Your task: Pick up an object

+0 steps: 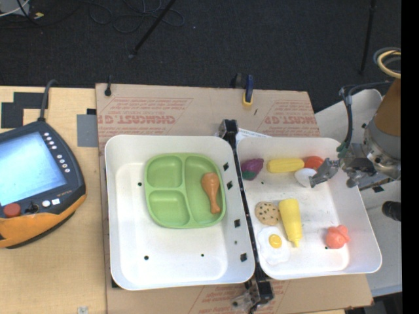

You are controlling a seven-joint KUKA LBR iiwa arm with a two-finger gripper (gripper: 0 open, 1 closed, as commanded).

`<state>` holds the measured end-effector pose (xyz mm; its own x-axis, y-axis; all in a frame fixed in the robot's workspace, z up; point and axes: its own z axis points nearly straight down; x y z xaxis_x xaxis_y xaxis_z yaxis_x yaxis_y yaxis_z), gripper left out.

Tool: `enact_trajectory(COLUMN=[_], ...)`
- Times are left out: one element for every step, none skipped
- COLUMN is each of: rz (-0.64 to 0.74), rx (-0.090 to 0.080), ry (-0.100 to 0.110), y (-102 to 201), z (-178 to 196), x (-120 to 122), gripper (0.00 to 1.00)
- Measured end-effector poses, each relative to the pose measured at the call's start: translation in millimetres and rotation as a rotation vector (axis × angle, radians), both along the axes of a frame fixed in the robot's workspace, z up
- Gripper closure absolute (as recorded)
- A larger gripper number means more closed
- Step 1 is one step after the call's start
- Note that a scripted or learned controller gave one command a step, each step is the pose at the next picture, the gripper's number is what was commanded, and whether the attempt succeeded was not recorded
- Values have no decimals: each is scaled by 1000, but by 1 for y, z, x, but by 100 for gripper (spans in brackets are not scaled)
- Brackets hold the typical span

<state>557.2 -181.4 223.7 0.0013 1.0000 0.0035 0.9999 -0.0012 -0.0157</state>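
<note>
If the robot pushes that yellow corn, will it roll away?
Probably. The corn looks rounded and long, lying on its side, so it would likely roll. It looks like smooth toy plastic, so maybe light and slippery.

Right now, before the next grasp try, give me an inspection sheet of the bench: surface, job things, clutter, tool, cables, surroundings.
Surface: two white bins side by side on cardboard; left bin, right bin.
Job's things, left bin: green tray with a drumstick in its right compartment.
Job's things, right bin: purple piece, corn, red piece at the far side; cookie, mustard bottle, fried egg, strawberry nearer.
Clutter: nothing seen on the bin floors beyond these.
Tool: tool low over the right bin's far right, beside a white piece; nothing visibly between its fingers.
Cables: black cables on the dark floor behind.
Surroundings: teach pendant at left; blue clamp on the cardboard's far edge.
</note>
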Motion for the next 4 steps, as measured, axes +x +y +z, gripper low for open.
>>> enact_trajectory(rz=[2, 4, 4, -1], rx=[-2, -2, -1, -4], ry=[-12, -10, -10, -18], y=[0, -1, 2, 0], z=[7, -37, -82, -111], x=[2, 7, 0, 1], gripper=[0, 0, 0, 0])
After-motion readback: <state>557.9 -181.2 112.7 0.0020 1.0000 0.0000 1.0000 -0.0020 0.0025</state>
